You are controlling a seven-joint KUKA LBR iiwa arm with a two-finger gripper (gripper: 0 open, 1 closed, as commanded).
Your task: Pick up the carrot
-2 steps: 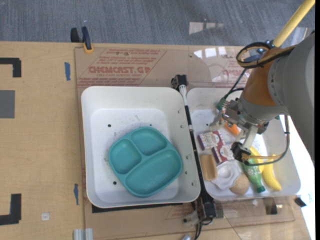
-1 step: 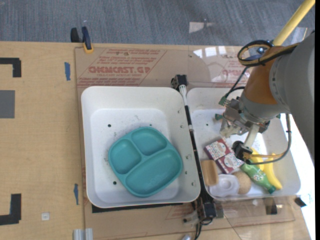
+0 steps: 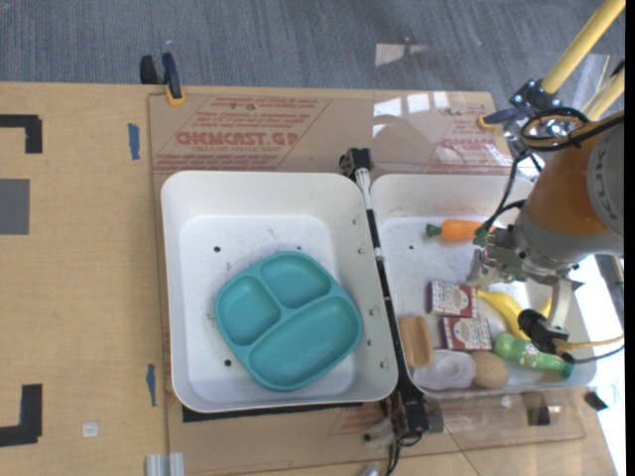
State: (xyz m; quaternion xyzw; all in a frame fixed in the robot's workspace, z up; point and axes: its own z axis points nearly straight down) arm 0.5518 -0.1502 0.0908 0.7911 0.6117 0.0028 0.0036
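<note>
The carrot [image 3: 460, 230], orange with a green top, lies in the far part of the right bin [image 3: 397, 201], its green end pointing left. My gripper [image 3: 496, 259] hangs over that bin just right of and slightly nearer than the carrot's thick end. The wrist hides whatever is below it. I see nothing held in the gripper.
A teal divided plate [image 3: 288, 317] fills the left bin [image 3: 189, 266]. Crowded in the near part of the right bin are two red-and-white boxes [image 3: 451, 298], a banana [image 3: 502, 309], a green bottle [image 3: 528, 353], a tan wafer [image 3: 415, 340], a clear cup [image 3: 444, 371] and a brown ball [image 3: 488, 368].
</note>
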